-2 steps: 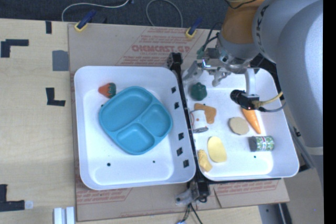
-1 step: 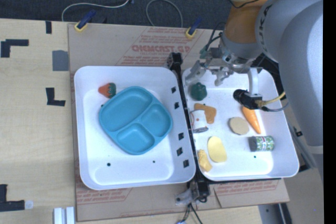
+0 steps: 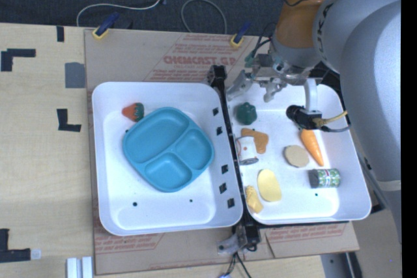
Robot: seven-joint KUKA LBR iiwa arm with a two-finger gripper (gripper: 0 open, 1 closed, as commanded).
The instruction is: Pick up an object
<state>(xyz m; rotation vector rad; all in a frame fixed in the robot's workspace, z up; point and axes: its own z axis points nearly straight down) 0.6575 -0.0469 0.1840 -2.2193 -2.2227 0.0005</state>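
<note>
Gripper (image 3: 268, 83) poised in the upper middle of the frame, over the far left corner of the right bin (image 3: 348, 205), fingers (image 3: 269, 92) spread apart with nothing between them. Just below and left of the fingertips, a dark green rounded toy (image 3: 245, 113) lying on the bin floor, near but apart from them. Further down the bin's left side: a tan wedge like bread (image 3: 255, 138), a small white can (image 3: 247, 152), a pale yellow oval piece (image 3: 269, 185) and a yellow scrap (image 3: 253, 198) by the lower edge. Toward the right: a toy carrot (image 3: 312, 146), a beige round disc (image 3: 296, 156) and a green-labelled can (image 3: 324, 178) on its side. In the left bin (image 3: 111, 205), a blue divided plate (image 3: 169, 148) with a toy strawberry (image 3: 133, 111) just beyond its upper left rim.
</note>
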